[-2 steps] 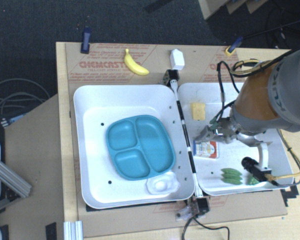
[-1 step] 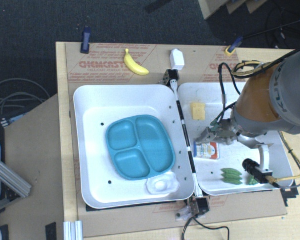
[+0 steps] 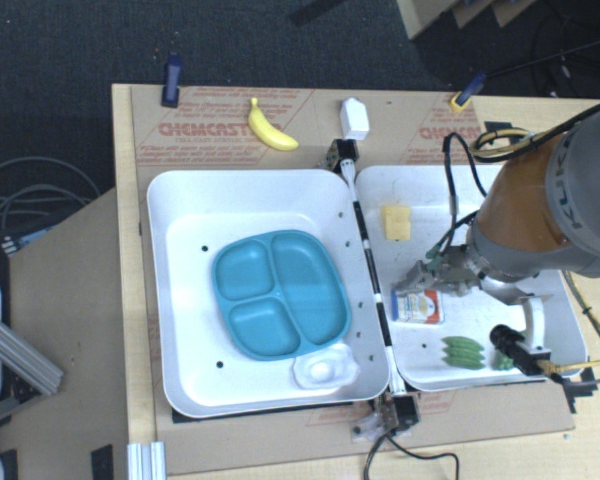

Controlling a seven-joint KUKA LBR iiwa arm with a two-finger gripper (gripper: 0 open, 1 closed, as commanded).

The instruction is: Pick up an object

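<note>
The gripper [image 3: 430, 273] hangs low in the right bin [image 3: 570, 343], and I cannot tell its grasp state. A small white packet [image 3: 418, 306] with red and blue print lies just below it, touching or nearly. Its text is too small to read. The board [image 3: 205, 128] reads "CHEMCAST". The arm [image 3: 540, 208] bends in from the right.

The arm is grey with an orange band above the metallic pincer [image 3: 432, 271]. Just below the pincer lies a white packet [image 3: 418, 306] with red and blue print. Above it is a pale yellow block [image 3: 397, 221], below right a green pod [image 3: 463, 351]. Far left sits a turquoise divided plate [image 3: 280, 293] in a white bin [image 3: 170, 268]. A yellow banana [image 3: 270, 128] lies on the brown table [image 3: 130, 188] with red lettering.
</note>
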